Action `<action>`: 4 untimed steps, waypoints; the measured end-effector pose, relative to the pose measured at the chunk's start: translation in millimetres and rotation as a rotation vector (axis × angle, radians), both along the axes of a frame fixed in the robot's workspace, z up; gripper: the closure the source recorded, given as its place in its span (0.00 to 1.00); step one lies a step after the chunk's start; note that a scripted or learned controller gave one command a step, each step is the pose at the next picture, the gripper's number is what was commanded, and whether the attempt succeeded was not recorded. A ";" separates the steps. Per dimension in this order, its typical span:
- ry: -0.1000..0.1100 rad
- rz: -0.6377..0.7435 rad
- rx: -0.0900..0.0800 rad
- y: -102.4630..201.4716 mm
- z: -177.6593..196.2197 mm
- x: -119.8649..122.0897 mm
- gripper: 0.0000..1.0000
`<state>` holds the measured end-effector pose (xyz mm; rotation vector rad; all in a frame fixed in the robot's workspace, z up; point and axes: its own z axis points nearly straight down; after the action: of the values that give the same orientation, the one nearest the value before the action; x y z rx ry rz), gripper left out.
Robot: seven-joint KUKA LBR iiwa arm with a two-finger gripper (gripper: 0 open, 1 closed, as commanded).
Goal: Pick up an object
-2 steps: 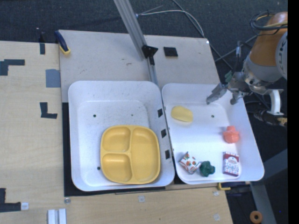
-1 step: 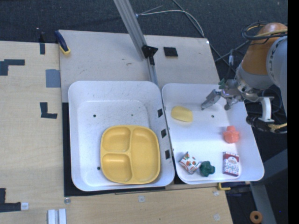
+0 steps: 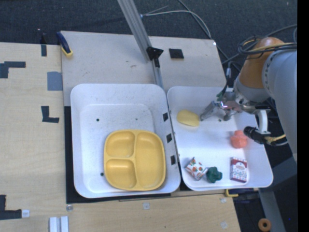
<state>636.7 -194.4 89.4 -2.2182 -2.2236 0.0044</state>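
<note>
Yellow divided tray (image 3: 134, 159) sits in left bin (image 3: 87, 105). Right bin (image 3: 193, 144) holds a pale yellow lump (image 3: 188, 118); gripper (image 3: 216, 110) just right of it, fingers spread, holding nothing.

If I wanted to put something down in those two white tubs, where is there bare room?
In the left tub, the bare strip above the yellow divided plate. In the right tub, the middle patch between the yellow lump and the packets is free. Its near edge is crowded, and the gripper hangs near the lump.
</note>
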 end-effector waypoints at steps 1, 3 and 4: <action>0.000 0.002 0.000 0.6 12.3 0.3 1.00; -0.004 -0.001 0.001 10.0 102.4 1.8 1.00; -0.007 0.000 0.000 12.1 165.1 6.6 1.00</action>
<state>643.3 -182.3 254.5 -2.2218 -2.2268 -0.0033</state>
